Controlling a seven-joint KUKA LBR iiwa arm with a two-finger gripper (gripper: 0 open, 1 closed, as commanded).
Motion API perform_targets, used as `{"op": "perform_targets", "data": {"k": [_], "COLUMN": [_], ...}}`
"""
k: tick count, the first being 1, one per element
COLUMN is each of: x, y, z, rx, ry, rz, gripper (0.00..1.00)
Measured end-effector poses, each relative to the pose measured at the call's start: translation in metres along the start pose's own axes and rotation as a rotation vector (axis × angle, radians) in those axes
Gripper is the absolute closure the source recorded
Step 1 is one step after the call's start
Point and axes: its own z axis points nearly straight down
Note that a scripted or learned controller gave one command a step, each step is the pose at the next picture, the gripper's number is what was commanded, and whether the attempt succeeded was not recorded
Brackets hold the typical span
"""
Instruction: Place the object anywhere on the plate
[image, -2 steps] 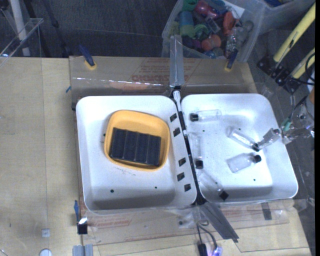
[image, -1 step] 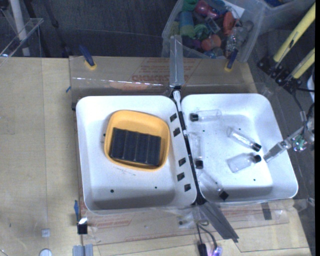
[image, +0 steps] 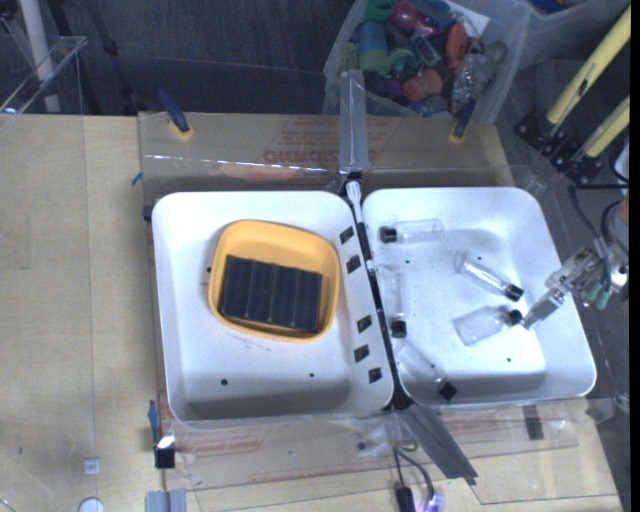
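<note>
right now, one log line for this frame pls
gripper: over right bin, beside clear vials | yellow plate: left bin, holds black block

A pale wooden bench (image: 70, 300) fills the lower and left part of the scene, its boards running in light seams. A sheet of brown cardboard (image: 260, 150) lies on it under the bins, pinned at its far edge by two blue clamps (image: 178, 122). Behind the bench the background is dark. A clear plastic tub (image: 425, 50) of jumbled colourful items stands at the far edge, and yellow bars (image: 595, 60) slant across the upper right corner. Light falls evenly from above.
</note>
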Motion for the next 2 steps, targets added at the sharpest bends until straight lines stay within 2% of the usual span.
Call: {"op": "perform_targets", "data": {"k": [1,2], "x": [0.032,0.04], "y": [-0.033,-0.043], "z": [-0.032,-0.011], "rx": [0.0,0.0], "ry": [-0.001,0.0], "rz": [-0.215,-0.508], "gripper": [0.0,0.0]}}
